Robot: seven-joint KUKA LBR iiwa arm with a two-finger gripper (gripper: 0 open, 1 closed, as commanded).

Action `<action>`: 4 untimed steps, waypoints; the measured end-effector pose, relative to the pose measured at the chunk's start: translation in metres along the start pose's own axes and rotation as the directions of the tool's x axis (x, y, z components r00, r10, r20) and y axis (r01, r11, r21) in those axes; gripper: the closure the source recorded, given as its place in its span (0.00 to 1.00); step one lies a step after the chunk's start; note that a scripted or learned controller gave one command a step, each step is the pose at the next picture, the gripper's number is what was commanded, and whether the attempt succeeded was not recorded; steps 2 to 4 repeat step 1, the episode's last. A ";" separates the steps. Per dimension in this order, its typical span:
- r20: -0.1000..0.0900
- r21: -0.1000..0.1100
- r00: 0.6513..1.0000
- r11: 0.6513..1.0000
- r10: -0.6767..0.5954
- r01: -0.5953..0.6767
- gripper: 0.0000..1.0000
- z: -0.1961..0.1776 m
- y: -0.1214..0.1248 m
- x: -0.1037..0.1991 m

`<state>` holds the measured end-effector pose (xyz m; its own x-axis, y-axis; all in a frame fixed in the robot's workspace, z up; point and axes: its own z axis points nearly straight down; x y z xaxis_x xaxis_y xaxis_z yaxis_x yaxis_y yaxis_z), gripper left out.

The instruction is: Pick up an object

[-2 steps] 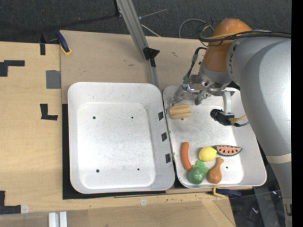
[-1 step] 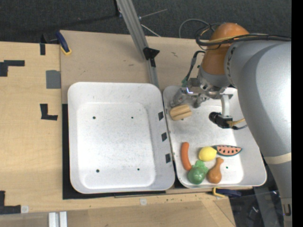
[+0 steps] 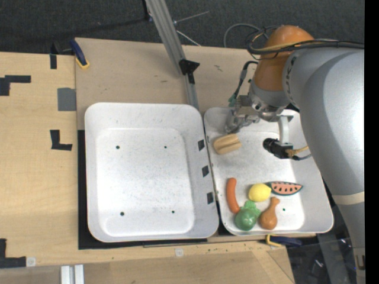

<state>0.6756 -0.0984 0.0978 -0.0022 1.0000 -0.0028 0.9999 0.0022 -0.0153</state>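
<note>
Camera view is showing the gripper (image 3: 235,122) hanging over the far left corner of the right bin (image 3: 308,218), just above a tan bread roll (image 3: 226,144) that is lying near that bin's left wall; whether the jaws are spread or pressed together cannot be told, and nothing is showing between them. The grey arm (image 3: 331,99) is reaching in over the bin's right edge, its orange band (image 3: 278,58) sitting above the wrist. Along the near edge of the same bin, an orange carrot (image 3: 232,194), a green vegetable (image 3: 246,216), a yellow lemon (image 3: 259,192), a brown drumstick (image 3: 270,214) and a watermelon slice (image 3: 285,188) are lying clustered close together. The left bin (image 3: 95,158) is sitting just beside the right one, their inner rims touching.
</note>
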 end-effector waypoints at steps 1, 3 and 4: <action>-0.003 -0.019 1.000 1.000 0.000 0.000 1.00 -0.044 0.003 0.006; -0.003 -0.019 1.000 1.000 0.000 0.000 1.00 -0.044 0.003 0.006; -0.003 -0.019 1.000 1.000 0.000 0.000 1.00 -0.044 0.003 0.006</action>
